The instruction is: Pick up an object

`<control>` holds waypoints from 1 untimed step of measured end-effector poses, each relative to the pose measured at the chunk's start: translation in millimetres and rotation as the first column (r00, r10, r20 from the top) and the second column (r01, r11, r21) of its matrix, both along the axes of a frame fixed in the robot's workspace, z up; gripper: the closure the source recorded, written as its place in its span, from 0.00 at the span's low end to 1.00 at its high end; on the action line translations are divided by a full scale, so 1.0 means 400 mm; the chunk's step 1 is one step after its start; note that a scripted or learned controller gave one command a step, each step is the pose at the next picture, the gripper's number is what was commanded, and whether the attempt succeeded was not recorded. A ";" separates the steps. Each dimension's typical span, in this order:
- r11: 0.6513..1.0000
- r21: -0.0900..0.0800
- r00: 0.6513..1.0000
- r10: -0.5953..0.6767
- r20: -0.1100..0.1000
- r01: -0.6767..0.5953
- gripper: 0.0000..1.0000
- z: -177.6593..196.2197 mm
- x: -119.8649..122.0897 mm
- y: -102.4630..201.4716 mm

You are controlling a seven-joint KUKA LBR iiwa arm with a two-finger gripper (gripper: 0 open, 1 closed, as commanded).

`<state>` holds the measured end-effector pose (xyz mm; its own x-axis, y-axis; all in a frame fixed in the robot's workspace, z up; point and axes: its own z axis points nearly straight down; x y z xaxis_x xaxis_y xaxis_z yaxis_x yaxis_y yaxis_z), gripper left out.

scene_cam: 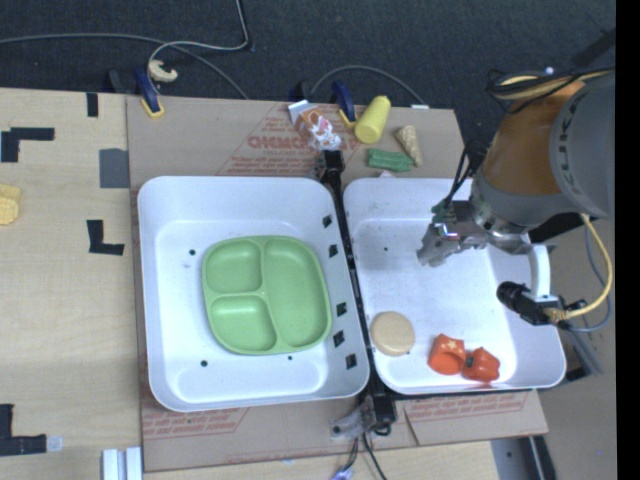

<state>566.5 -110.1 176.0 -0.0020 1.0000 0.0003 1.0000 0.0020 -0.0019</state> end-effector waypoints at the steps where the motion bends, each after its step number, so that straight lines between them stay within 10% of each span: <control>1: 1.000 -0.001 1.000 -0.002 0.001 0.002 1.00 0.044 -0.011 -0.090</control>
<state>562.2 -146.1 193.6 -0.0002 1.0000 -0.0007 1.0000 0.0002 -0.0008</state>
